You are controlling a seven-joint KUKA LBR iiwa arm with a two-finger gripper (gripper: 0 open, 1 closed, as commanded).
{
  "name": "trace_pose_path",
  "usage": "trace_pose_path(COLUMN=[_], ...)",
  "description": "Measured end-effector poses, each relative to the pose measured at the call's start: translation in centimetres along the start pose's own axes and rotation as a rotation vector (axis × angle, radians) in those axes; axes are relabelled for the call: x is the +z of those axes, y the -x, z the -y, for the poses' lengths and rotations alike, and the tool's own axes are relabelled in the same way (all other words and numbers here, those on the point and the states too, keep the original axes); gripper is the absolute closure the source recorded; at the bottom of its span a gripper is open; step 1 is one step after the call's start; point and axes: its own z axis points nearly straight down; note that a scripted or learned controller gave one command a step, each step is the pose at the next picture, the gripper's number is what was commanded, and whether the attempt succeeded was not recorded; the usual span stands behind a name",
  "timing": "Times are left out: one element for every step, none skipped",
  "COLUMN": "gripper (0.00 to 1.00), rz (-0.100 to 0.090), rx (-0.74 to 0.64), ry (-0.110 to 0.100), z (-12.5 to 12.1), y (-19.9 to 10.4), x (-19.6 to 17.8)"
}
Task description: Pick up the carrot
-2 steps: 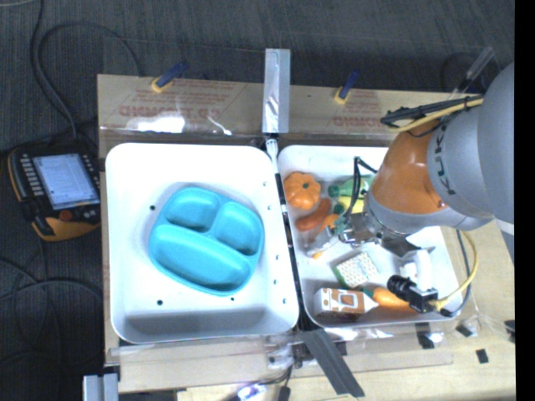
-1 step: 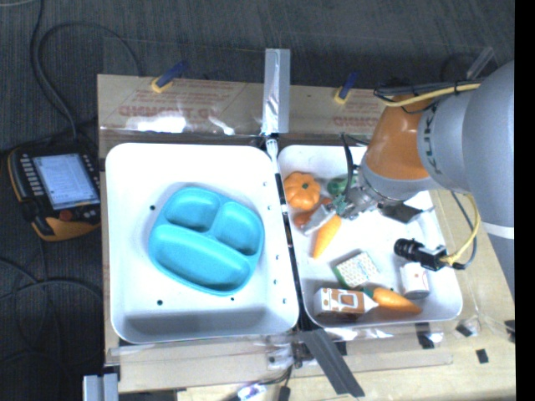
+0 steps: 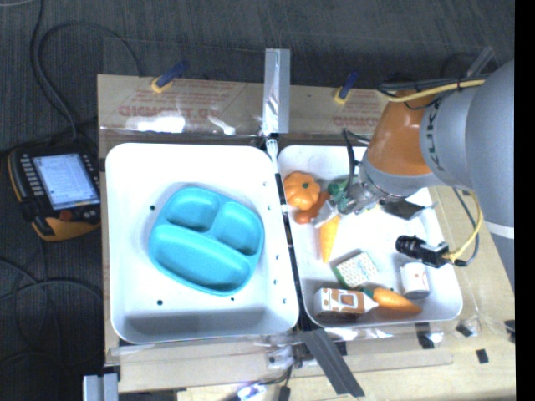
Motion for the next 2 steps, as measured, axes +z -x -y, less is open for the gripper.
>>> trace_pose_path(gripper=[1.0, 1.0], rz=[-0.002, 0.002], rx=[0.011, 0.398], ry=[-0.014, -0.018], z=[-6.0, -6.6], y=[-2.5, 0.0], x=[-12.4, -10.2])
